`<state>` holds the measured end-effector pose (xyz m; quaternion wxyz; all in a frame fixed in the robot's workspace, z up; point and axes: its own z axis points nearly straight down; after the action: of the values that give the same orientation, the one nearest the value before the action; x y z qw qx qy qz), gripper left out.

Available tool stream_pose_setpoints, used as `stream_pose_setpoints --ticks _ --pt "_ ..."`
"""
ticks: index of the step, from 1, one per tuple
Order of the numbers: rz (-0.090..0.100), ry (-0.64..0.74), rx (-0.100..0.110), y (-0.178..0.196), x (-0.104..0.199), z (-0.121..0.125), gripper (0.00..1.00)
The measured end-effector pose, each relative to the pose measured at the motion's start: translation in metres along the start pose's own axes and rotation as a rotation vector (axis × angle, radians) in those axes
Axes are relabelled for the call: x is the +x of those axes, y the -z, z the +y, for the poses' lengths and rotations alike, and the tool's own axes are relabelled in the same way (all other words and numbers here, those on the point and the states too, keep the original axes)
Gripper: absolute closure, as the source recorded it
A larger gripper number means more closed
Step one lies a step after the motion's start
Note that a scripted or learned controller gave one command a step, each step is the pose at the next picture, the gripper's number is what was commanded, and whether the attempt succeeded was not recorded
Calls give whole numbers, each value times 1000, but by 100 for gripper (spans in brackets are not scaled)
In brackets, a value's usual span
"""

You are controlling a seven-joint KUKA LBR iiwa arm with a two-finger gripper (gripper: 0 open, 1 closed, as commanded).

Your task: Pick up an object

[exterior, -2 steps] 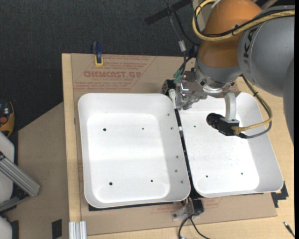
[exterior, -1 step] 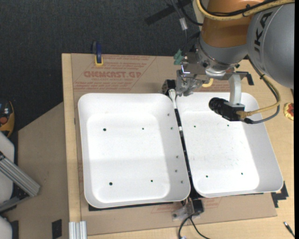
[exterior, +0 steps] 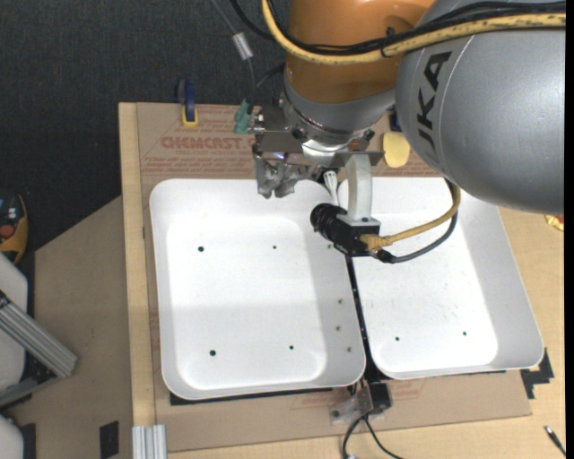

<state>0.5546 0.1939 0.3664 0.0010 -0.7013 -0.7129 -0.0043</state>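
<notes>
- The grey KUKA arm [exterior: 484,99] comes in from the right and fills the far right part of the scene, with its orange band [exterior: 350,27] just above the wrist.
- The gripper [exterior: 278,184] hangs over the far edge of the left bin [exterior: 179,269], near that bin's far right corner.
- Whether the jaws are released or clenched cannot be told from this angle, and nothing can be seen between them.
- A small black camera module [exterior: 336,226] sits on a white bracket beside the gripper, above the seam between the bins, with a tan cable [exterior: 421,231] looping from it over the right bin [exterior: 484,296].
- No object to pick can be made out; the floors of both bins show just a few small dark dots.
- Both bins rest side by side on a brown board [exterior: 143,179] printed with red lettering at its far side.
- A blue clamp [exterior: 187,97] and a green clamp [exterior: 242,116] grip the board's far edge.
</notes>
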Motion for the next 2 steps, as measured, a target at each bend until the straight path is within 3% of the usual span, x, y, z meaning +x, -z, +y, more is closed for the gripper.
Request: stream_pose_setpoints --ticks 1,2 --pt "-10 -13 15 -101 31 54 100" --pt "-7 -21 -1 -51 -14 54 100"
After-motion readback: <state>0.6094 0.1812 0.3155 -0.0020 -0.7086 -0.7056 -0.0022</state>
